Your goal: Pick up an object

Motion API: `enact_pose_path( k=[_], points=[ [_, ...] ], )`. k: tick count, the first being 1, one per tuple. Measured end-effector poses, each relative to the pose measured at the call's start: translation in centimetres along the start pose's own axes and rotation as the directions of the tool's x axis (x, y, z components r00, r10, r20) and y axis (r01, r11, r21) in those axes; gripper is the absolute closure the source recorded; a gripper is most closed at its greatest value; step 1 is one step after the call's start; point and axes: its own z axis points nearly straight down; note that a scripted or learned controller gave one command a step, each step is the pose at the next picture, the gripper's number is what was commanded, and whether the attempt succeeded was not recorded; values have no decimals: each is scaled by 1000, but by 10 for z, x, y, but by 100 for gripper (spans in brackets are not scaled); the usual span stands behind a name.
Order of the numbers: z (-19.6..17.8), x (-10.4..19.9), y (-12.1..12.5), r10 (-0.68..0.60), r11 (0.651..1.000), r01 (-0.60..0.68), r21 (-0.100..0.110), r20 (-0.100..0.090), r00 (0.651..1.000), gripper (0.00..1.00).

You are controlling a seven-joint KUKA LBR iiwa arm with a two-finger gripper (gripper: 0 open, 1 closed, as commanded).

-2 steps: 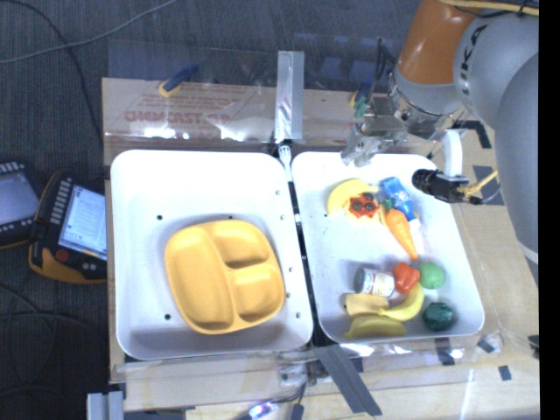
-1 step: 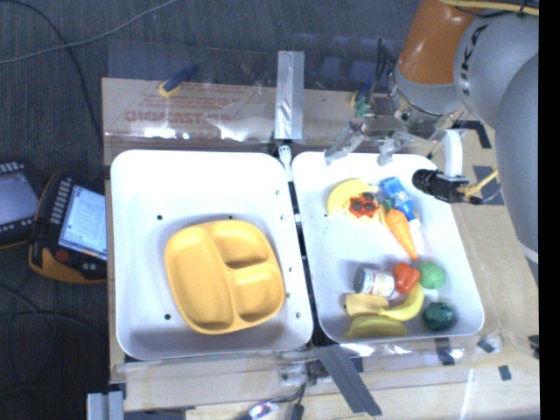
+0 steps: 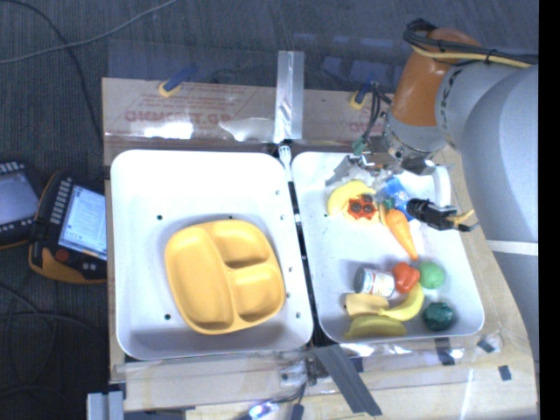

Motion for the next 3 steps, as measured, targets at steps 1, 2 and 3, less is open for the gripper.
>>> enact_pose_path(
  k=[1, 2, 3],
  points=[
    [38, 1, -9, -156, 988, 156, -11, 5, 988, 0],
    [31, 2, -13, -154, 988, 154, 5, -4, 988, 100],
    [-59, 63, -14, 9, 1000, -9, -2, -2, 1000, 100]
  ],
)
